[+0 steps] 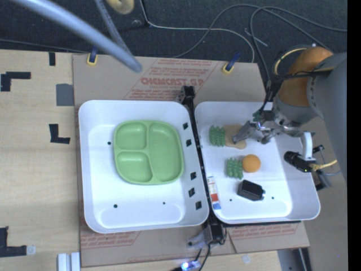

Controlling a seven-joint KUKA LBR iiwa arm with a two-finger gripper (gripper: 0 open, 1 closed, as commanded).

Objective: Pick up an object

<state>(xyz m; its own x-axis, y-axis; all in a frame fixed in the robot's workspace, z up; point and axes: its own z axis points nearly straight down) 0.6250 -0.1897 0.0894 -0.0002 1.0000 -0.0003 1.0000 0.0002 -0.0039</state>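
1. On the camera view I saw the gripper (246, 134) low in the right bin (293, 205), beside a tan flat piece (233, 138) near the bin's far left part.
2. Whether its jaws were open or closed I could not tell; nothing showed clearly between them.
3. A green ridged object (217, 135) lay just left of the tan piece.
4. A second green ridged object (234, 167) touched an orange ball (251, 163) in the bin's middle.
5. A black block (250, 191) lay nearer, apart from both.
6. The left bin (96, 208) held a green divided tray (149, 152).
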